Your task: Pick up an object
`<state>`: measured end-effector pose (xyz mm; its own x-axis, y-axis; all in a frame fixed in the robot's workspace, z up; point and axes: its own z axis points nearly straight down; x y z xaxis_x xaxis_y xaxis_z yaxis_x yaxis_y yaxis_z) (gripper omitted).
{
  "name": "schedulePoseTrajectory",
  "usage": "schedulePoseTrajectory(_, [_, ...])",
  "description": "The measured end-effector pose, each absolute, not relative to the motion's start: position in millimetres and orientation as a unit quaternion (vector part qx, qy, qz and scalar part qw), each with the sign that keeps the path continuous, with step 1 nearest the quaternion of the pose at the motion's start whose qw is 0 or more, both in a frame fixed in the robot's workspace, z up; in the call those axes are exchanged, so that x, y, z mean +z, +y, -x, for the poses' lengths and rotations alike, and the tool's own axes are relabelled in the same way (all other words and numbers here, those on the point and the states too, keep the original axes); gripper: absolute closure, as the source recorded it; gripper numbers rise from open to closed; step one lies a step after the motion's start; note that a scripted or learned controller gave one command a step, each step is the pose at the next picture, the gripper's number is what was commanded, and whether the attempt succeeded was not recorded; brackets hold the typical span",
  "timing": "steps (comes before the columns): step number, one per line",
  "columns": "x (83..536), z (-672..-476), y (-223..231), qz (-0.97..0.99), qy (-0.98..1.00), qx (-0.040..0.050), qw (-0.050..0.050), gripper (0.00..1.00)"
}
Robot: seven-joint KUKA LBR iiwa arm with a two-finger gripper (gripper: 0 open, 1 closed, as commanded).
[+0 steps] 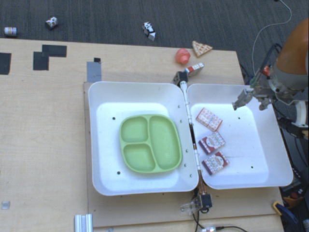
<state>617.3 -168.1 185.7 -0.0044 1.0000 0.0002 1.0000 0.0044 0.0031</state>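
From the overhead camera, my gripper (251,99) hangs over the upper right corner of the right bin (270,149), its two fingers spread apart with nothing between them. Three small packets lie in that bin's left half, well apart from my fingers: a pale pink packet (208,119) uppermost, a dark red packet (212,142) just below it, and another red packet (215,163) nearest the front. The left bin (104,144) holds a green divided plate (150,143).
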Motion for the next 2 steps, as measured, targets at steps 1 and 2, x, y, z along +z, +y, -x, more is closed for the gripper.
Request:
schedulePoseTrajectory(1, [87,-567.6,-111,-0.705,0.709,0.0024,0.003,0.00])
schedulePoseTrajectory(2, [87,-493.8,-87,-0.707,0.708,0.0034,0.004,0.00])
